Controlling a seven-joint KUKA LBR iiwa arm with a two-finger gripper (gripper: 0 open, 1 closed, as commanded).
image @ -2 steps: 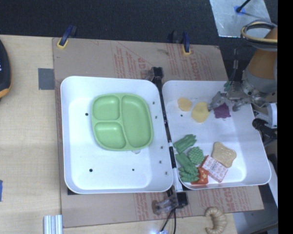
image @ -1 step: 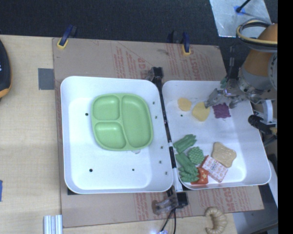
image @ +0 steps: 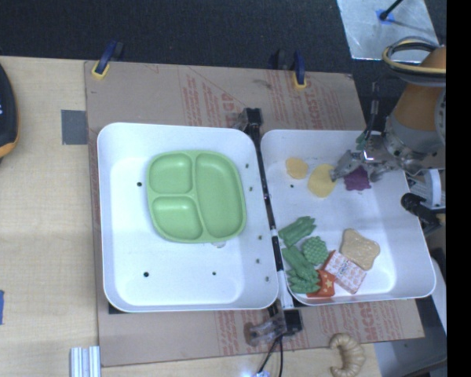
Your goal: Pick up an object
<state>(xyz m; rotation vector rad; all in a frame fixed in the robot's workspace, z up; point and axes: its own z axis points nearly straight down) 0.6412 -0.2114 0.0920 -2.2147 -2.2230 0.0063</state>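
Right beside the claw [image: 364, 163] (grip unclear) lies the purple object [image: 357, 181].

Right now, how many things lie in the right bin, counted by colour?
Yellow: 2, a small round piece and a bigger one
Purple: 1
Green: 3
Tan: 1
Red and white: 1
Total: 8

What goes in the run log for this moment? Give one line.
tool low in right bin | beside purple item and yellow pieces | nothing seen held | green tray in left bin
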